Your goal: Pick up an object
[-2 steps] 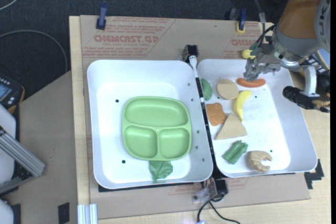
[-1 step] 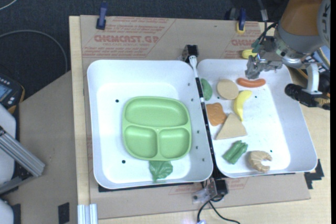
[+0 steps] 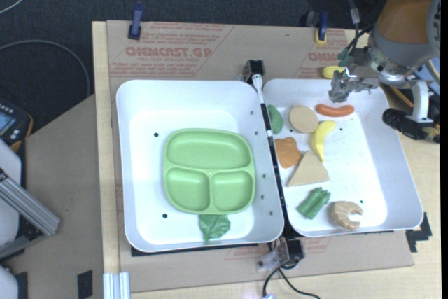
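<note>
Hovering at the far edge of the right bin (image 3: 392, 171), the gripper (image 3: 341, 89) hangs just above the red sausage (image 3: 334, 109) (whether it is open or closed, I cannot tell). Near the sausage lie a round beige piece (image 3: 304, 118) and a yellow banana (image 3: 321, 137). Toward the bin's left wall are an orange piece (image 3: 287, 150) and a dark green piece (image 3: 274, 120); a tan wedge (image 3: 308, 171), a green vegetable (image 3: 313, 202) and a bread roll (image 3: 346, 214) lie toward the near edge. The left bin (image 3: 136, 150) carries a green divided plate (image 3: 208, 170) and a lettuce leaf (image 3: 214, 226) by its near edge.
</note>
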Robot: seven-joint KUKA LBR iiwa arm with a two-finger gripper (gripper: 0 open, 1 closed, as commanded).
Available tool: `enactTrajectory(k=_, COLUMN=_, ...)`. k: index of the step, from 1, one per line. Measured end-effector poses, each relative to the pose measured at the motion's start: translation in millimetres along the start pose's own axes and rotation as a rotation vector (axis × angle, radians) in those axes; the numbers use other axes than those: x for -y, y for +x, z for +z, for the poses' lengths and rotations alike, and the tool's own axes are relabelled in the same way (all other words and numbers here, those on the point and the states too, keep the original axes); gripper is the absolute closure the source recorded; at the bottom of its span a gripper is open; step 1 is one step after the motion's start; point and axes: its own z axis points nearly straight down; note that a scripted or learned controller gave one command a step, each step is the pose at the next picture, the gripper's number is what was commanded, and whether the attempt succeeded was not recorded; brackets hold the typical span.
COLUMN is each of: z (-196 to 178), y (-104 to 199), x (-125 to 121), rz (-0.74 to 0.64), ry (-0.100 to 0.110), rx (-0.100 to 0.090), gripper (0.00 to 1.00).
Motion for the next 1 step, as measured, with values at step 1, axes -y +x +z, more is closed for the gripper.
enactTrajectory(k=1, z=-10.3, y=0.1, x=-0.7, rz=-0.001, ry=-0.003, rx=0.001, gripper=1.00)
